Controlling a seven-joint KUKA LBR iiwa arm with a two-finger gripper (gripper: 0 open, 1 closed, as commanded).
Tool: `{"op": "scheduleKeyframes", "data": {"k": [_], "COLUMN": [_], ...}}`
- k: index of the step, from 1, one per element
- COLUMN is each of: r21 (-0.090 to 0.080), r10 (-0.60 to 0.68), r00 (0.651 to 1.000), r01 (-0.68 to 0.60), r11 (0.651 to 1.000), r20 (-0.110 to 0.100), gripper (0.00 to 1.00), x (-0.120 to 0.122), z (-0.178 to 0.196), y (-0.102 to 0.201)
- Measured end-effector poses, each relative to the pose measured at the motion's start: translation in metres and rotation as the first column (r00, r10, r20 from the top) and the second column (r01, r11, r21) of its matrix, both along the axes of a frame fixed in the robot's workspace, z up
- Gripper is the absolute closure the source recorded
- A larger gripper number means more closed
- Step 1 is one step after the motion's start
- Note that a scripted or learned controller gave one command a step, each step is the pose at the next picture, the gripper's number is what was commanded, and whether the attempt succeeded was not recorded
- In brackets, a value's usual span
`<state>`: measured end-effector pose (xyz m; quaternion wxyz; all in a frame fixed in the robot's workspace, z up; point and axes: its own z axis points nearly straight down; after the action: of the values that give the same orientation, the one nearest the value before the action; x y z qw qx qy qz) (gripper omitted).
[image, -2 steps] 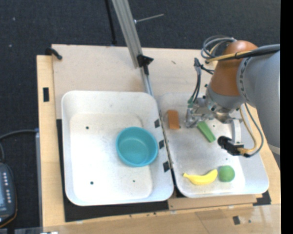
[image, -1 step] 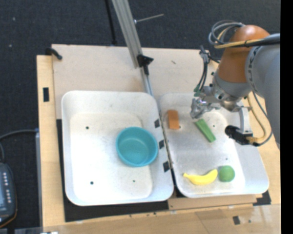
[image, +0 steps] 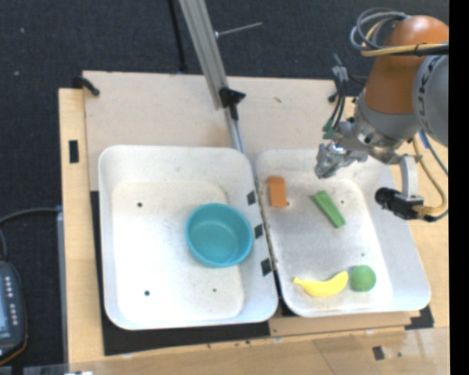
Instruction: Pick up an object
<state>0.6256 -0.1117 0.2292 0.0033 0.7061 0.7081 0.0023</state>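
The bench point(image: 156, 108) carried 2 shallow white bins side by side. The left bin point(image: 141, 295) held 1 blue bowl point(image: 219, 234), sitting upright near that bin's right wall. The right bin point(image: 391, 241) held 4 small objects. An orange block point(image: 277, 191) lay near the bin's left wall, toward the far end. A green stick point(image: 328, 208) lay tilted near the middle of the bin's far half, well apart from the orange block. A yellow banana point(image: 322, 285) rested near the front wall, and a green round fruit point(image: 362, 278) sat just beside the banana's right tip; whether the 2 touched could not be told.

The arm point(image: 399, 76) reached in from the right, grey with its orange band above the wrist. The gripper point(image: 328, 165) hung over the far edge of the right bin, above and a little beyond the green stick. Nothing was visible in its grasp, and how far it stood open could not be told from this angle. A slanted metal pole point(image: 207, 53) crossed the far side of the bench, ending between the 2 bins.
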Motion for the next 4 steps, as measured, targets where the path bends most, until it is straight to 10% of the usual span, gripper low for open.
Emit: {"op": "scheduleKeyframes", "data": {"k": [1, 4], "r21": [-0.001, 0.003], "r10": [0.001, 0.005], "r00": [1.0, 1.0], "r01": [-0.001, -0.005], "r11": [1.0, 1.0], "r20": [0.0, -0.007], "gripper": [1.0, 1.0], "x": [0.007, -0.039], "z": [0.054, 0.036], "y": [-0.01, 0.13]}}
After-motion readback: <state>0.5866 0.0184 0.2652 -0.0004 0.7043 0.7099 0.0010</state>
